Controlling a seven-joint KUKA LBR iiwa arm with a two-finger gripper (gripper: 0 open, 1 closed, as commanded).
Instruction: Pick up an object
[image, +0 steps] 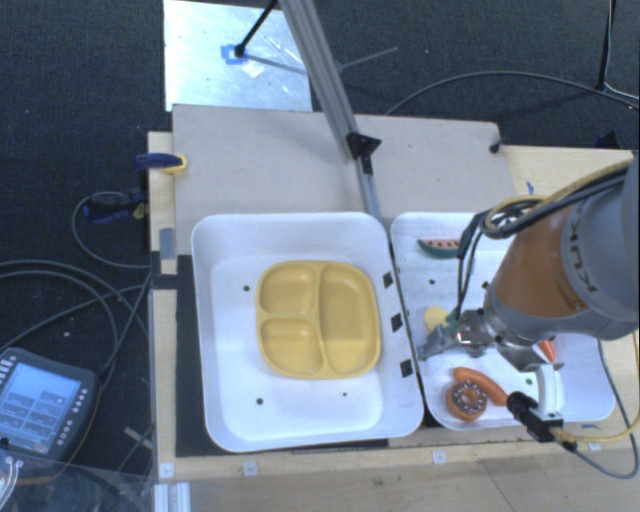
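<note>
While left bin (225, 400) holds yellow tray (320, 318), right bin (410, 235) holds donut (467, 400).

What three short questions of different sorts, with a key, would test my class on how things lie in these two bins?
1. True or false: the yellow divided tray lies in the right bin.
2. Which toy lies at the far edge of the right bin: A) donut, B) watermelon slice, C) hot dog?
3. Fill in: the chocolate donut touches the ___ beside it.

Key: 1. False, it lies in the left bin. 2. B, the watermelon slice. 3. Hot dog.
</note>
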